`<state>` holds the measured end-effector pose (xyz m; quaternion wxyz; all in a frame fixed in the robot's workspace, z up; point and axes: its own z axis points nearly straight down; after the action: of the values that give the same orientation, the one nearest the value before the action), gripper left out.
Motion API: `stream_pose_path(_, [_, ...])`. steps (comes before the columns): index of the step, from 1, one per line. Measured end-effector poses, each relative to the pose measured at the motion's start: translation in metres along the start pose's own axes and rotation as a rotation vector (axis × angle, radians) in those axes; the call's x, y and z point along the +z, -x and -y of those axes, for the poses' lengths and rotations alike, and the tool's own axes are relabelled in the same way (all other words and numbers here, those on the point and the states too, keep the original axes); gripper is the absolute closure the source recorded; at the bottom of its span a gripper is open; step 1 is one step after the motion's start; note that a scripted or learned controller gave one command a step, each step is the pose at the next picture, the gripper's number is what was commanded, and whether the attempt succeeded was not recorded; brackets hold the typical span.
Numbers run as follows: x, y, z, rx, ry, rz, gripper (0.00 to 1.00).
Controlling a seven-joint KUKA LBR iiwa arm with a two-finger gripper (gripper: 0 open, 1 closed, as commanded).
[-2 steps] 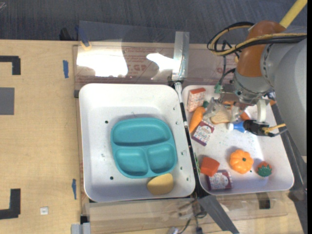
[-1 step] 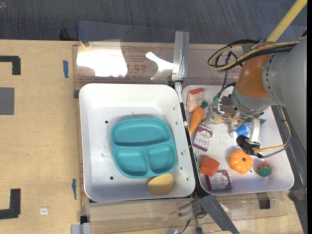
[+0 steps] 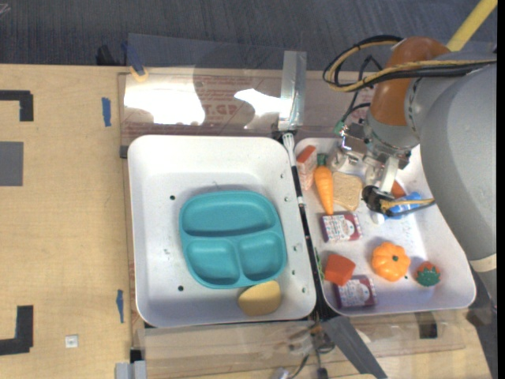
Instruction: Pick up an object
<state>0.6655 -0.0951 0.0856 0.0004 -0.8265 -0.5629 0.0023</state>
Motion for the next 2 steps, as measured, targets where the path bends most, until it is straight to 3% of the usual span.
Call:
stream_pose_path(1, [-0.002,0.041,0.091,-0.156,0.006,-0.004,0.00])
stream_pose_path(2, [-0.002,0.049,0.137,-0.166,0.009,-0.006,0.00])
